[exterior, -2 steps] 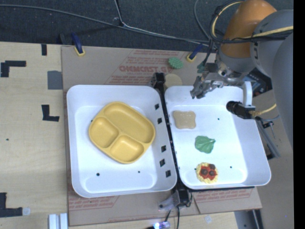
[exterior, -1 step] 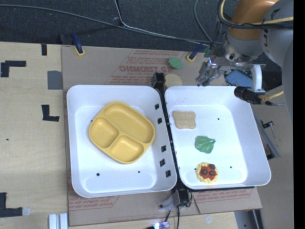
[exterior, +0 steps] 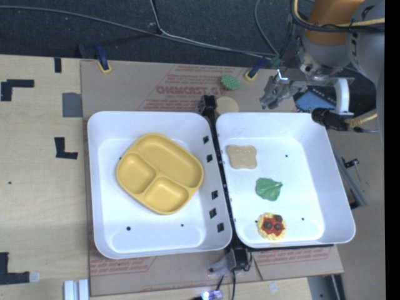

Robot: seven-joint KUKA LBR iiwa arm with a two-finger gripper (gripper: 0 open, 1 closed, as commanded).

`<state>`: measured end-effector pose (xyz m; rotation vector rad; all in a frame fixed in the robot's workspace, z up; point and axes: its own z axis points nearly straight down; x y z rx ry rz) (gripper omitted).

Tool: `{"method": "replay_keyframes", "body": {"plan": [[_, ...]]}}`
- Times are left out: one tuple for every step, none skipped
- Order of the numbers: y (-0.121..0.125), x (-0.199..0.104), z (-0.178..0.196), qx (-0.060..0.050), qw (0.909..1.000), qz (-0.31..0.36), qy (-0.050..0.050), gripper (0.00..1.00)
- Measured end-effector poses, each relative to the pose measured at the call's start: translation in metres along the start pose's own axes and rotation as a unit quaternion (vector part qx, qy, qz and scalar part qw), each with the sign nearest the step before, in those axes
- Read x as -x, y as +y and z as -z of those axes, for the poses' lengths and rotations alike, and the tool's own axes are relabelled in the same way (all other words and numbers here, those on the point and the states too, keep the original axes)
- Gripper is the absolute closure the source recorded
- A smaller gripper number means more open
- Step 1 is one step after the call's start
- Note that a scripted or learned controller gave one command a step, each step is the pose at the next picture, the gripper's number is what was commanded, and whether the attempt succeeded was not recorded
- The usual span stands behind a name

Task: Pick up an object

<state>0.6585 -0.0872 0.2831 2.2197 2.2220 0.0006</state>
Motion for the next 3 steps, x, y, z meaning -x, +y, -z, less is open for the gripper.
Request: {"method": "replay_keyframes", "body": {"plan": [[-0.007,-0.052,-0.021,-0.002,1.0000,0.002,0.001,1.00],[-0.016,-0.114,-0.026,-0.002,1.0000,0.003,0.001,1.00],[-0.039,-0.165,-0.041,-0.003,1.0000,0.003,0.001,1.00]]}}
